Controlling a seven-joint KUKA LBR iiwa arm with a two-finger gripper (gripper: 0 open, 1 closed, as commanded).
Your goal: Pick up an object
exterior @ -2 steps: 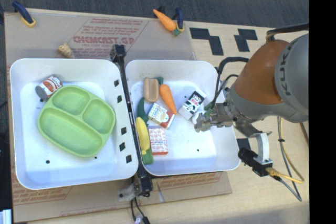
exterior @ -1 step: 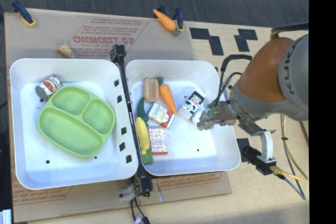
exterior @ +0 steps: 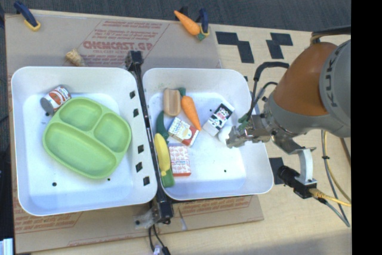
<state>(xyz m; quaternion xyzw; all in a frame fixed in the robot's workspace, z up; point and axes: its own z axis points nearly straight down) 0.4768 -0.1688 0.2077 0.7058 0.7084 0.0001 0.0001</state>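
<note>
Whether the jaws are spread or closed cannot be told; the gripper (exterior: 234, 139) is seen at the right bin (exterior: 250, 179), beside a milk carton (exterior: 218, 119). A carrot (exterior: 190, 113), a corn cob (exterior: 162, 153) and snack packets (exterior: 181, 159) are held there too. A green divided plate (exterior: 87, 137) and a can (exterior: 55, 98) are contained in the left bin (exterior: 27, 188).

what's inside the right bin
The right bin holds a carrot, a bread piece, a corn cob, two small cartons and a milk carton. A dark green item by the corn is mostly covered.

Glossy white plastic bins (exterior: 77, 203) hold a matt green plastic plate (exterior: 86, 137).
</note>
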